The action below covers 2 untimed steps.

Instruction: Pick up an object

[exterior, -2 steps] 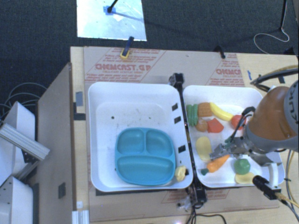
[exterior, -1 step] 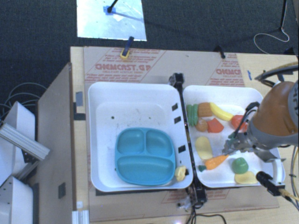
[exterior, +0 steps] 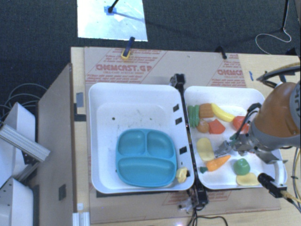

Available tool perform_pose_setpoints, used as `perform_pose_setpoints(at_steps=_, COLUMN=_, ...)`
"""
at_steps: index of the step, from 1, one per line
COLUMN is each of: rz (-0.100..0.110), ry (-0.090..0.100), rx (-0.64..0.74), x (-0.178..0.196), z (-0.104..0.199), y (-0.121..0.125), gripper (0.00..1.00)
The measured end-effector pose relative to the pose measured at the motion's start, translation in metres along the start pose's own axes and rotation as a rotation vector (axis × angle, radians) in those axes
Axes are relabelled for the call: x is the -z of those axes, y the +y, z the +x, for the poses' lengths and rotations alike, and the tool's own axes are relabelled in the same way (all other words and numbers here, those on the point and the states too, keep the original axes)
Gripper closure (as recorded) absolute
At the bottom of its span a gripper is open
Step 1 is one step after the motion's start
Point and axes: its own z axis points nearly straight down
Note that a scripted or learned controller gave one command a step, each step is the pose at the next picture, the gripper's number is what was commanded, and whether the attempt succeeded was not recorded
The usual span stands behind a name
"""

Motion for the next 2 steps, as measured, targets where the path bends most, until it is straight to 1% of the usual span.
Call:
perform_pose_setpoints(at_steps=1, rz=-0.005, ry=0.003, rx=0.011, x=0.079, z=0.083, y=0.001, gripper=0.00)
perform_pose_setpoints(at_steps=2, rz=0.003, ry=-0.003, rx=-0.007, x=-0.029, z=-0.006, y=-0.002, gripper=0.00)
